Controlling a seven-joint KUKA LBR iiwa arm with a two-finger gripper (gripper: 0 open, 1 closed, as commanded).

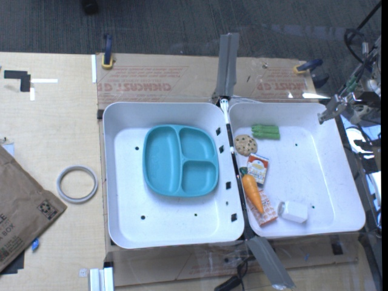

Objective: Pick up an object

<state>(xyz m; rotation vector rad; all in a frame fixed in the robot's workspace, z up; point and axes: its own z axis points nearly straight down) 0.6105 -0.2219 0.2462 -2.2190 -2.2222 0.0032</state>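
The right bin [327,162] holds several small objects along its left side. A green bean-like piece [265,131] lies at the back, with a round brown cookie [245,144] just in front of it. Closer still is a small orange-and-white carton [257,168]. An orange carrot [252,193] rests slanted on a flat red packet [265,214]. A white block [294,211] sits near the front wall. The left bin [121,211] contains a teal divided plate [180,161] at its middle.
A roll of tape [77,183] and a brown cardboard box [21,208] lie on the wooden bench to the left. Two clamps [108,52] [309,66] hold cardboard behind the bins. Cables and a metal bracket [339,105] crowd the right bin's back right corner.
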